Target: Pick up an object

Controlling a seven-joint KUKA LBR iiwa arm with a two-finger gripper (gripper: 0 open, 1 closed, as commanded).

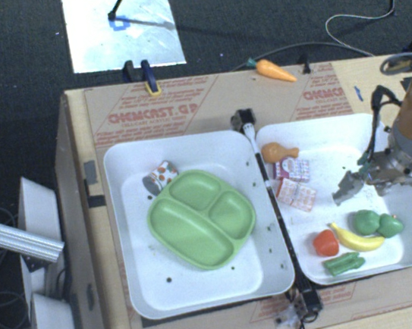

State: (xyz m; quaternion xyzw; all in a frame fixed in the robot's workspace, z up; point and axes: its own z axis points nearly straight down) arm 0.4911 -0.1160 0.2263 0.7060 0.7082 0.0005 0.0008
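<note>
Nearest the camera, at the lower rim of the right bin [360, 273], lies a green pepper [343, 263], with a red tomato [325, 242] just at its eleven o'clock and a yellow banana [357, 238] between them and a lumpy green vegetable [376, 223]. These four sit close together, some touching.

The gripper [346, 191] hangs over the middle of that bin at about twelve o'clock from the banana, with nothing between its fingers; how wide they stand I cannot tell, since they read as one grey blur. No particular object is set by the task, and the closest candidates are the banana cluster below it and the pink and white packets [296, 194] at its nine o'clock.

The risk, as I judge it, is crowding. A descent onto the banana could land a finger on the tomato or the green vegetable and knock the pile aside, or pinch two things and drop both. The flat packets may slide away under closing fingers. An orange chicken leg [277, 151] lies at twelve o'clock from the packets, near the bin wall, where a finger could strike the rim.

In the left bin [135, 232] rests a green divided plate [201, 218], with a small patterned cup [160, 177] lying at its eleven o'clock.
</note>
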